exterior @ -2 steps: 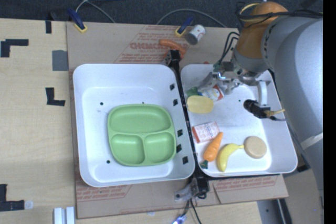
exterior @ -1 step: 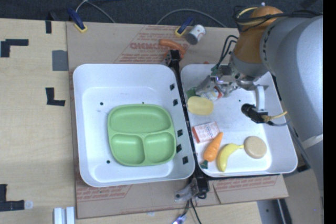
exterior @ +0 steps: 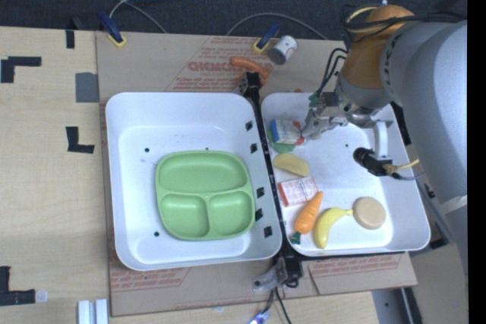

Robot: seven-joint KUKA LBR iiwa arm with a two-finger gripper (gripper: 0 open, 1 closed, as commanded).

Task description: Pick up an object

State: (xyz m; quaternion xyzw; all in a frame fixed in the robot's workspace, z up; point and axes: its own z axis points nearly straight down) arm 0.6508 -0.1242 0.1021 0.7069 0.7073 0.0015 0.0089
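Note:
My gripper (exterior: pixel 310 127) hangs low over the back left part of the right bin (exterior: pixel 406 235), reaching in from the right. Its tip is right beside a small colourful packet (exterior: pixel 283 131) lying against the bin's left wall; I cannot tell if they touch. In front of the packet lie a pale yellow wedge (exterior: pixel 291 164) and a red and white box (exterior: pixel 296 190). An orange carrot (exterior: pixel 308 213), a yellow banana (exterior: pixel 327 226) and a tan round biscuit (exterior: pixel 370 212) sit near the front edge.
The left bin (exterior: pixel 129 125) holds a green divided plate (exterior: pixel 205 193). Behind the bins, on the cardboard, are an orange item (exterior: pixel 250 64), a small grey cylinder (exterior: pixel 282 49) and blue clamps (exterior: pixel 112 29). The grey arm (exterior: pixel 433 87) covers the right bin's far right side.

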